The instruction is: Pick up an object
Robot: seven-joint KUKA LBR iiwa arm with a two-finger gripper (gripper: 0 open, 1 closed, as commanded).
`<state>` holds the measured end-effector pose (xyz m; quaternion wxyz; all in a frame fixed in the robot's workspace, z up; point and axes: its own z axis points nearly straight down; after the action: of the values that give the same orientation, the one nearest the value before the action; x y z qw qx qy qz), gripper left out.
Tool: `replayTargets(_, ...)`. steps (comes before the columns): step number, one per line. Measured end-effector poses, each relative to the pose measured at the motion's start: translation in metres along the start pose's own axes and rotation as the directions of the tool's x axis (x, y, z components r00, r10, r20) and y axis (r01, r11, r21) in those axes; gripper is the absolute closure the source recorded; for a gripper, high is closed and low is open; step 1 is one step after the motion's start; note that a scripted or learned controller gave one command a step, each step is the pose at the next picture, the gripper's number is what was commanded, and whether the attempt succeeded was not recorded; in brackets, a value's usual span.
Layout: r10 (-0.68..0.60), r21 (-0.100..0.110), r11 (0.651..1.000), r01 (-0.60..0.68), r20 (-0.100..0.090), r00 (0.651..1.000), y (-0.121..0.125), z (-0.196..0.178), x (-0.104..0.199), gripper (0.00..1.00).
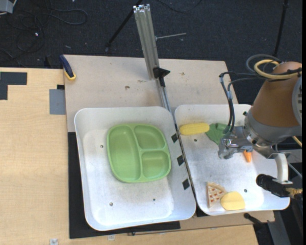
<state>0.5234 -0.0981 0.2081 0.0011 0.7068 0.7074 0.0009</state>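
My gripper (227, 150) hangs low over the middle of the right bin (201, 198), under the grey and orange arm (275, 106). A yellow corn cob (194, 129) lies at the bin's back left, and a green piece (216, 132) sits beside it, just left of the gripper. A small orange object (248, 156) shows just right of the gripper, partly hidden by the arm. A pizza slice toy (214, 193) and a yellow rounded object (232, 201) rest near the bin's front edge.
The left bin (92, 188) holds a green divided plate (138, 152). A metal post (149, 40) stands behind the bins. Black clips (179, 160) line the seam between the bins. A black part of the arm (273, 184) overhangs the right bin's front right corner.
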Motion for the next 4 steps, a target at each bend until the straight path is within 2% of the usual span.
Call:
replayTargets(1,-0.001,-0.001,1.000,0.001,0.000,1.000,0.001,-0.053,-0.001,1.00)
replayTargets(2,-0.004,0.006,1.000,0.004,-0.002,1.000,0.021,-0.040,0.056,1.00)
replayTargets(4,-0.004,0.005,1.000,0.005,-0.001,1.000,0.046,-0.029,0.166,1.00)
